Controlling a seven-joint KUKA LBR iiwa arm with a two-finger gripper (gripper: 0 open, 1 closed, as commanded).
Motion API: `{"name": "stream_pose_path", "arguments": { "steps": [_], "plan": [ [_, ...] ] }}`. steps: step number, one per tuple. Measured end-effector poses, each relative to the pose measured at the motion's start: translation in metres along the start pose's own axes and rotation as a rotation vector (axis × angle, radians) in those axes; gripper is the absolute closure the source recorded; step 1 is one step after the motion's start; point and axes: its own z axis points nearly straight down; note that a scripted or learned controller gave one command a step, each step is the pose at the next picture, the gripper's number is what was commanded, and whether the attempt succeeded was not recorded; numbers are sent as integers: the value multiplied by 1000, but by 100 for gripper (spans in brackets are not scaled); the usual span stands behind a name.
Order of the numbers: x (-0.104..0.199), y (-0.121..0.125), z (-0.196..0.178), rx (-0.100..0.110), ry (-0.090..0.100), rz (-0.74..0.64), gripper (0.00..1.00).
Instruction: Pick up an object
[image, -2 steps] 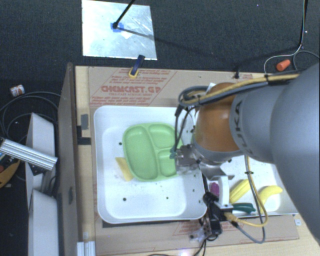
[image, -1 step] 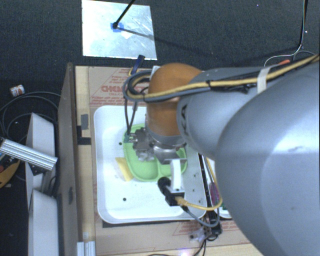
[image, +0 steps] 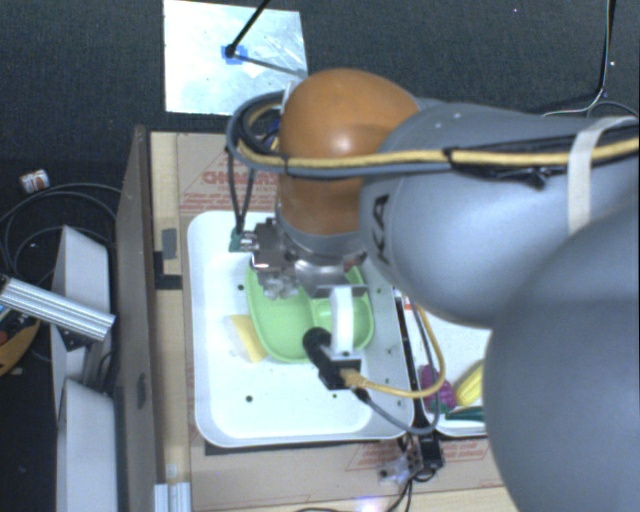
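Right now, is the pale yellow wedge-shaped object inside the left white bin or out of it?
Inside. The pale yellow wedge-shaped object lies on the floor of the left white bin, beside the green bowl-shaped object.

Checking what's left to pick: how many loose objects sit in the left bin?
2 in view: a green bowl under the hand near the bin's middle, and a yellow piece touching its left side. The arm may hide others.

Dark carpet floor (image: 70, 90) surrounds a wooden bench (image: 135, 330).
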Motion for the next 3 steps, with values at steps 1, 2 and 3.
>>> {"name": "stream_pose_path", "arguments": {
  "steps": [1,2,3],
  "plan": [
    [-55,-16,-69,2,-3,11,100],
    [-66,-30,-17,12,-7,10,100],
    [2,-3,74,10,-5,1,100]
  ]
}}
